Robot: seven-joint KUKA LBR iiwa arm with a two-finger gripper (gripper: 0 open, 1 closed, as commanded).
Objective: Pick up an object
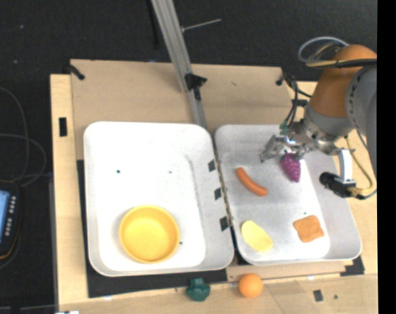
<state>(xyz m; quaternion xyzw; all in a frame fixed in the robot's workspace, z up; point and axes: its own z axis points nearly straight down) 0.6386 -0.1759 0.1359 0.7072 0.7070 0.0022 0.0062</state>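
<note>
Claw (284,148) sits right over the purple grapes (291,167) in the far part of the right bin (335,250), can't tell if it's spread or pinching. Grapes look lumpy, so my guess is they'd roll or slip out sideways on lift.

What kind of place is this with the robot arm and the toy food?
Probably a robot test lab, not a kitchen. A grey and orange arm's end effector hangs over two white bins on a plain wooden bench, with play food like a purple grape bunch and a hot dog.
</note>
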